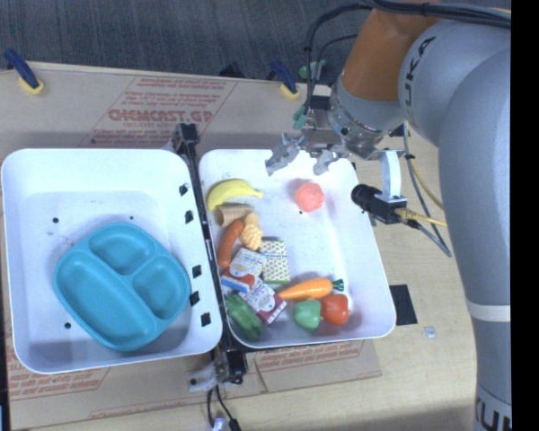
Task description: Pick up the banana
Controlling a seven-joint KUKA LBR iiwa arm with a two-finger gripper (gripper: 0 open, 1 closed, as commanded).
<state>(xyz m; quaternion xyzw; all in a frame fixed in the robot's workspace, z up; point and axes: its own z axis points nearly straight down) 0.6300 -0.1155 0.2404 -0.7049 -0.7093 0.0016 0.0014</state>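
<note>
Fingers (303,158) seemingly spread, banana (232,191) nearby, apart.

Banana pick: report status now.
Pincer open, holding nothing, above right bin's far edge. Banana lying free in the bin's far left corner. Corn cob and sausage crowd its near side; top clear.

Bright toy food against white bins and brown cardboard

The banana (233,191) is yellow, the ball (310,196) pinkish red, the carrot (305,288) orange with a green top, the tomato (335,309) red, the pepper (306,313) green. Both bins (18,268) are white; the left one's plate (121,283) is sky blue. The cardboard (153,106) is tan with red print, its upper-left clamp (23,70) blue and yellow. The arm (467,106) is grey with an orange band (382,52), upper right of frame.
</note>
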